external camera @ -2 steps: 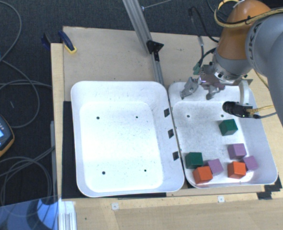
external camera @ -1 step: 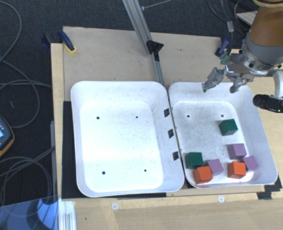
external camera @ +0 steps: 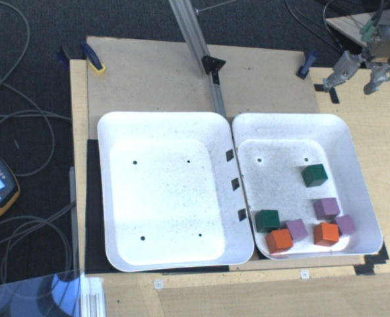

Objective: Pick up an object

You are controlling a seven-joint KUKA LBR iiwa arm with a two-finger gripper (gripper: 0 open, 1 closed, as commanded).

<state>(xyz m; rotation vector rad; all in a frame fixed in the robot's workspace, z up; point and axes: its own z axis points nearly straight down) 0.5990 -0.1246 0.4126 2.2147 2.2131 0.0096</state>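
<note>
Gripper (external camera: 357, 75) spread, gripping nothing, above the bench; we note the green cube (external camera: 314, 175) well apart at its 7 o'clock.

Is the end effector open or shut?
Open: the end effector hangs beyond the right bin, fingers spread, nothing between them.

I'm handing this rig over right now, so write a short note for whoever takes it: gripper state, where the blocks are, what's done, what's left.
Gripper: open, holds nothing, up at the far right, outside the bins.
Blocks: all seven lie in the right bin: green block alone mid-bin; second green block, two orange blocks and three purple blocks along the near edge.
Done: no pick yet.
Left: descend, grasp one block, lift. The lone green one looks easiest.
</note>
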